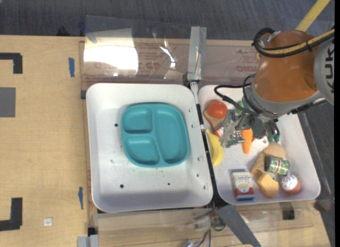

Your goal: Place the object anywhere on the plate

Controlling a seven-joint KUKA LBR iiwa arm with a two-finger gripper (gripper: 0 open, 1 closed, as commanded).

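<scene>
We are hovering hand [240,130] over right bin [311,155], beside orange carrot [247,140]; grip state unclear. Carrot looking light, stiff, slippery; taking mid-body. Teal plate [155,134] waiting centre-left.

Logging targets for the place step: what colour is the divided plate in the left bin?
Teal, plain, no pattern: the plate, seen in the camera view.
</scene>
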